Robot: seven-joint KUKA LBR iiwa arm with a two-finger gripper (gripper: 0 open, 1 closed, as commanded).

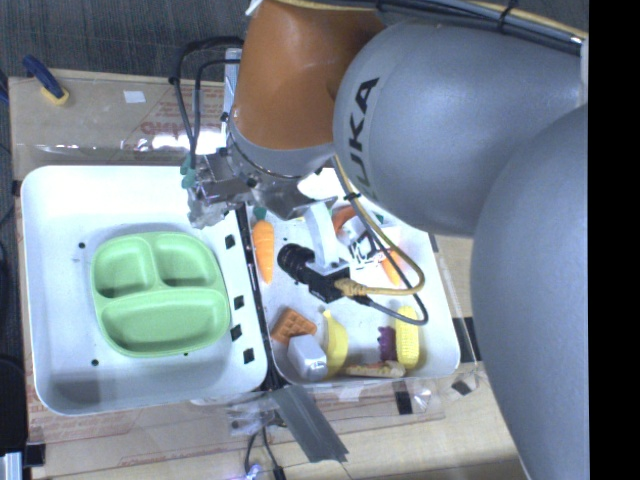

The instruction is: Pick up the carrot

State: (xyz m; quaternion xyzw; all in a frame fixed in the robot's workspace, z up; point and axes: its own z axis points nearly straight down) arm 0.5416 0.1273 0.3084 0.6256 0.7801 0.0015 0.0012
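Note:
The carrot [263, 251], orange with a green top, lies lengthwise in the right bin [440, 318], tight against its left wall. My gripper [243, 198] hangs just above the carrot's green end, under the orange wrist band, over the divide between the two bins. The wrist hides most of the gripper, and whether it touches the carrot cannot be made out.
A green divided plate [160, 293] fills the middle of the left bin [50, 228]. Below the carrot in the right bin lie a waffle piece [293, 323], a banana [337, 340], a corn cob [407, 336], a small purple item [385, 343] and a pale block [308, 356].

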